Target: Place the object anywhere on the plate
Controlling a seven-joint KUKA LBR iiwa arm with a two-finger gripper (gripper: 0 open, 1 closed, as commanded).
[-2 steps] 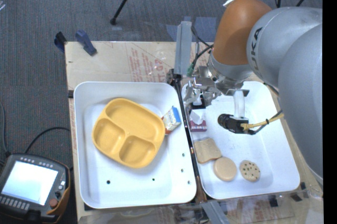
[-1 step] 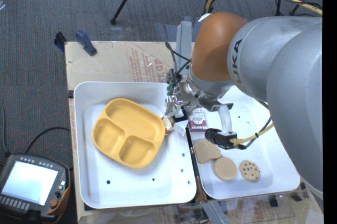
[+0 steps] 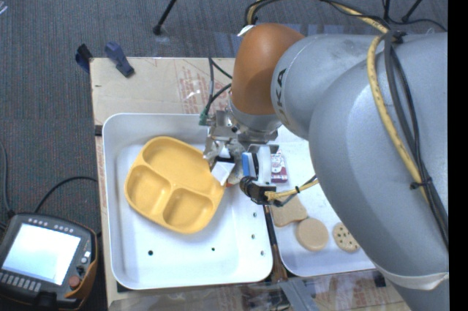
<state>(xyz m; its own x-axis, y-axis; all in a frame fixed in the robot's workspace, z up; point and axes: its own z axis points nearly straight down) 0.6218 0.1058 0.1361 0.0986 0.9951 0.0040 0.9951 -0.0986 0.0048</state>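
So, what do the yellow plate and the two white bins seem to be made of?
The yellow plate, split into three compartments, looks like moulded plastic with a smooth, slightly matte finish: even colour, rounded rims, soft highlights. The left bin and right bin look like thin formed plastic too, smooth white with rounded corners; painted metal cannot be ruled out.

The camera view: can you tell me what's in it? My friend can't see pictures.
A big grey robot arm with an orange band reaches in from the right, its gripper at the right edge of a yellow divided plate lying in the left white bin. The right white bin holds round cookie-like pieces and a small packet.
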